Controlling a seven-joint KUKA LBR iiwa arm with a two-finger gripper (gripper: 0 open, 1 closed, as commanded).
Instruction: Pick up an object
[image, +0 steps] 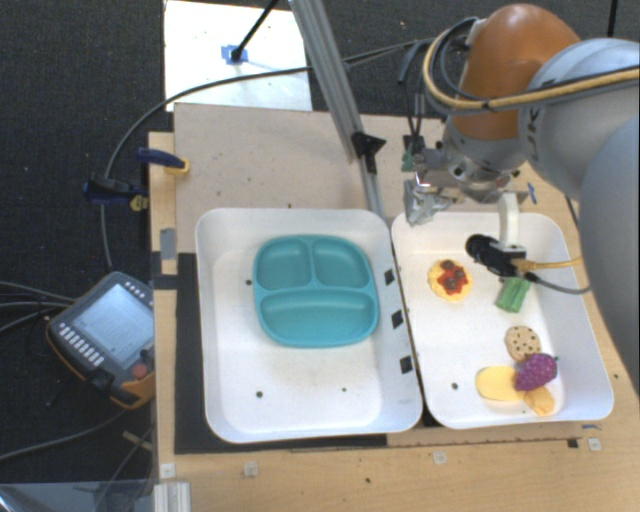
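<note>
My gripper (424, 204) hangs over the far left corner of the right bin (575, 330), with nothing visibly in it. A small round yellow toy pizza with red topping (450, 280) lies below and slightly right of it. A green block (512, 294) lies further right. Toward the near side sit a brown speckled cookie (521, 342), a purple bunch of grapes (536, 371), a flat yellow piece (495, 384) and a small orange piece (541, 402), bunched together.
The left bin (230, 380) holds a teal divided plate (315, 290) in its far half. A slanted grey pole (340, 100) rises behind the gap between the bins. A teach pendant (105, 335) lies off the bench at the left.
</note>
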